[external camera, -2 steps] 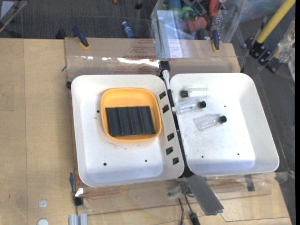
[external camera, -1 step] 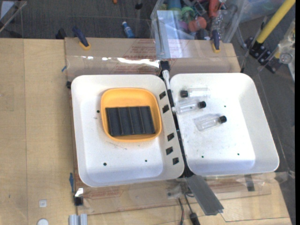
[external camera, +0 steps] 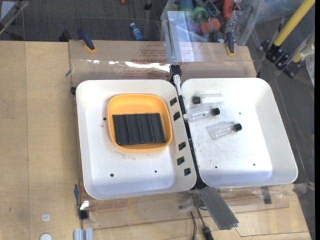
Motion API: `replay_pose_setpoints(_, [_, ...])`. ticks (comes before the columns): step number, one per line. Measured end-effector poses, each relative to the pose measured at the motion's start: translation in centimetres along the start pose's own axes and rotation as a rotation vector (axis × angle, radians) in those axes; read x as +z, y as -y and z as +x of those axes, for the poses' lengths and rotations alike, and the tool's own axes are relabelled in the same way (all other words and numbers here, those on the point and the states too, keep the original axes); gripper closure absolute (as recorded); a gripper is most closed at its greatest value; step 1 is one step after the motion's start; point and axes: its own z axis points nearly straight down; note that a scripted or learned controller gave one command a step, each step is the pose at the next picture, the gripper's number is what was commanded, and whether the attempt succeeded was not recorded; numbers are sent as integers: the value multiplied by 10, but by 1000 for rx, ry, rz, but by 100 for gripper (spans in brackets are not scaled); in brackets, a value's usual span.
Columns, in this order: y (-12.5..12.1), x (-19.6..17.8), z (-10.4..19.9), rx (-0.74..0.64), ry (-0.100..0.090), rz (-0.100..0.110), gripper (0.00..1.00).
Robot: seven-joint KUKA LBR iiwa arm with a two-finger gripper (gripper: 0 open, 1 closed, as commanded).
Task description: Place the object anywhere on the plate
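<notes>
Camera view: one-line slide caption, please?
Three clear plastic vials with black caps lie in the right white bin; orange plate holds a black ridged insert.

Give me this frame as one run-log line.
stage: before pick | three clear plastic vials with black caps: right white bin | orange plate holding black ribbed block: left white bin

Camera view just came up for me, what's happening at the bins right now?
Nothing is being handled at this moment. Three clear vials with black caps lie loose in the right bin. The orange plate, with a dark ridged insert on it, sits in the left bin. No vial is on the plate yet.
</notes>
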Motion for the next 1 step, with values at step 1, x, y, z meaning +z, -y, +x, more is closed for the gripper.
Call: replay_pose_setpoints(1, [0,0,0,-51,0,0,100])
